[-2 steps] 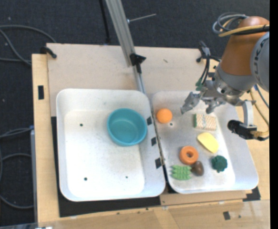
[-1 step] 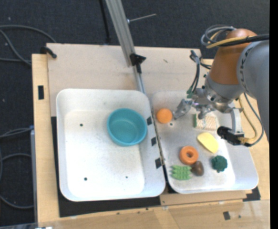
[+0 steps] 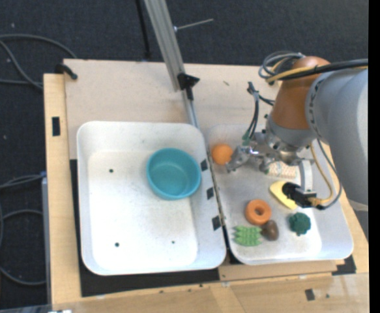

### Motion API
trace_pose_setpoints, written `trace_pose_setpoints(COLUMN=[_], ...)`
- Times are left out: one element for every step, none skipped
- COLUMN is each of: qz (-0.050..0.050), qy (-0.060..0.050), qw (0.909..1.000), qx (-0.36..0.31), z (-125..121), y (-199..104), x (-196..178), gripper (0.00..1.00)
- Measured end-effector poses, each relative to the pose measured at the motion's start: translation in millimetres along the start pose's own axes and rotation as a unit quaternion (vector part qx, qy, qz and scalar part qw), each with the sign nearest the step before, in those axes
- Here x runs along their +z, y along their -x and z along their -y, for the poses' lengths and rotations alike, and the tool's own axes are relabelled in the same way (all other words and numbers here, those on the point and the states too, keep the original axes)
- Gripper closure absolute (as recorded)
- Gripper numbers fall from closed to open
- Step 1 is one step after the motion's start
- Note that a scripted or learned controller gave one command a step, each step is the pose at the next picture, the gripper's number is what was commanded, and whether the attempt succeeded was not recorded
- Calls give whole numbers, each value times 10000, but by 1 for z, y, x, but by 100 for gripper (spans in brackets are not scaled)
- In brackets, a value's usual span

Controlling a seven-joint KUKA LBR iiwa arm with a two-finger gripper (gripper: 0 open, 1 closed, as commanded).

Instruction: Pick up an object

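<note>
**Choosing a clean grasp in the right-hand bin**

Nearest the camera, a green leafy toy [image 3: 246, 235], a brown piece [image 3: 269, 229] and a dark green piece [image 3: 300, 223] are crowded below the orange ring [image 3: 258, 211]. A yellow piece [image 3: 283, 193] lies just right of the ring. Farther up-left, an orange ball [image 3: 221, 154] sits alone and is judged the easiest pick. The gripper [image 3: 263, 158] hangs above the ring; whether it is open cannot be told.

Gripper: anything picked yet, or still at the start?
Done: nothing lifted. The orange ball, orange ring and yellow piece all lie in the right bin. In hand: the gripper sits low over that bin, beside the ball. Left: grasp and lift.
</note>
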State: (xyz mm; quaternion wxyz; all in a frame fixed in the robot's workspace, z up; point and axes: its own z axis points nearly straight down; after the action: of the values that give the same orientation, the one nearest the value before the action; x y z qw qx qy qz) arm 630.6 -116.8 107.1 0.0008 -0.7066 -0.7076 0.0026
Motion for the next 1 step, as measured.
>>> trace_pose_setpoints(qz=[-9], qy=[41], qw=[10000], qx=[7], z=[-2], y=[0], x=[-15], gripper=[100])
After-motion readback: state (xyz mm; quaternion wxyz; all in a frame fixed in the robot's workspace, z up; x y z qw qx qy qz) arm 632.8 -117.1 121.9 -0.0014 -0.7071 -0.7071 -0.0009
